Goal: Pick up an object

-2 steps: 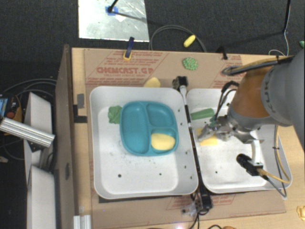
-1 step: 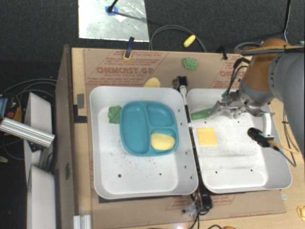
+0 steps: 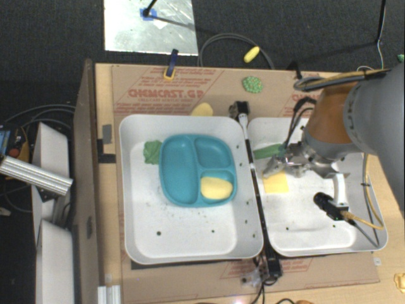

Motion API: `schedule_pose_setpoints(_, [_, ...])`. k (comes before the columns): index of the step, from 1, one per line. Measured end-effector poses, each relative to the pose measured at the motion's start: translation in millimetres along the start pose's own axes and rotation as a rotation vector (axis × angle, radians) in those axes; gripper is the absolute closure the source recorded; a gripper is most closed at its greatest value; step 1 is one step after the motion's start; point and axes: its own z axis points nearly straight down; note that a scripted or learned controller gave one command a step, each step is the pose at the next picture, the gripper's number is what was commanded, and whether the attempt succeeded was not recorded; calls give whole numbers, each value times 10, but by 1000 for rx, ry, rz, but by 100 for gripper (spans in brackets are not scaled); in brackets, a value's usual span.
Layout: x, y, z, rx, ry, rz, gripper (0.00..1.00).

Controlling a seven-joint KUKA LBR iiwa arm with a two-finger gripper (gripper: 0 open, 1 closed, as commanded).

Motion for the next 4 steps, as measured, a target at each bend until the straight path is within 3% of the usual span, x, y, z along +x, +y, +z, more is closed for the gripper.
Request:
schedule_pose_setpoints(1, [-680, 731, -31, -11, -7, 4, 0])
schedule_pose_setpoints(2, [-431, -178, 0, 3, 0, 7, 0])
schedule_pose_setpoints(3, [-1036, 665, -124, -16, -8, 3, 0])
schedule_pose_setpoints(4, [-836, 230, -196, -3, -2, 6, 0])
